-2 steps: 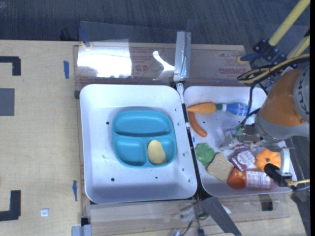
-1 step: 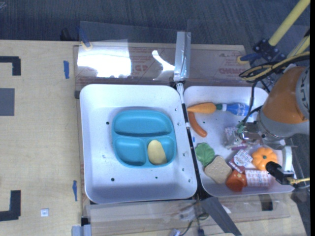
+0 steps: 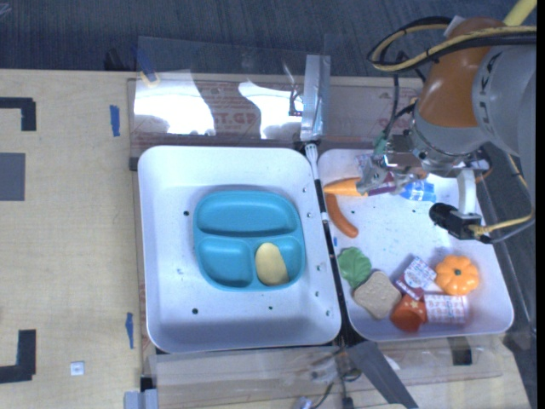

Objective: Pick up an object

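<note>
Hovering low at the far end of the right shallow white bin [image 3: 498,313], grey metal hand [image 3: 375,177] touching the tapered orange toy carrot [image 3: 342,187] (likely target, lying nearest the divider); impossible telling whether spread or pinching.

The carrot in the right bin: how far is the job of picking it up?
Done: the tool has reached the right bin and sits at the carrot. In hand: a grasp may be starting, but I cannot confirm it. Left: the lift; the carrot seems low in the bin, and the pumpkin and bread lie untouched.
</note>
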Robot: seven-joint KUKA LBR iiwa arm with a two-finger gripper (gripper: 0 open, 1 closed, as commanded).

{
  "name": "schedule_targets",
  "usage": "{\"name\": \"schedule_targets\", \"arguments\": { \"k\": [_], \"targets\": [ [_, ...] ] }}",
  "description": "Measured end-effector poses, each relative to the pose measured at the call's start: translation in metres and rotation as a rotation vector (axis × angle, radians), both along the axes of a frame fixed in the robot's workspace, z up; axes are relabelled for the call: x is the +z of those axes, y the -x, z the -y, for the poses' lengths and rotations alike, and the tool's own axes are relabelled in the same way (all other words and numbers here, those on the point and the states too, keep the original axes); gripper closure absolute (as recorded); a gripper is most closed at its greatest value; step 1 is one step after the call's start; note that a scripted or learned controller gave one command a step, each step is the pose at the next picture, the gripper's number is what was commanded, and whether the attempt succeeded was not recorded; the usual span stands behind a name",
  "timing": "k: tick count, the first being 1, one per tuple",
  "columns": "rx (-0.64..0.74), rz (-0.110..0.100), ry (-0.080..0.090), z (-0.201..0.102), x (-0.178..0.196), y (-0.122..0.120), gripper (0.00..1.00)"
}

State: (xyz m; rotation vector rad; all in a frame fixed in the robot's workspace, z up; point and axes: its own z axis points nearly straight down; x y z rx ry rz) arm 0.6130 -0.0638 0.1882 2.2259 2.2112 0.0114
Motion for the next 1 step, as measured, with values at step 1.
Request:
{"name": "schedule_targets", "arguments": {
  "k": [1],
  "targets": [
    [0.203,-0.010,0.002,-0.0361,-0.0035,0.0016,1.00]
  ]
}}
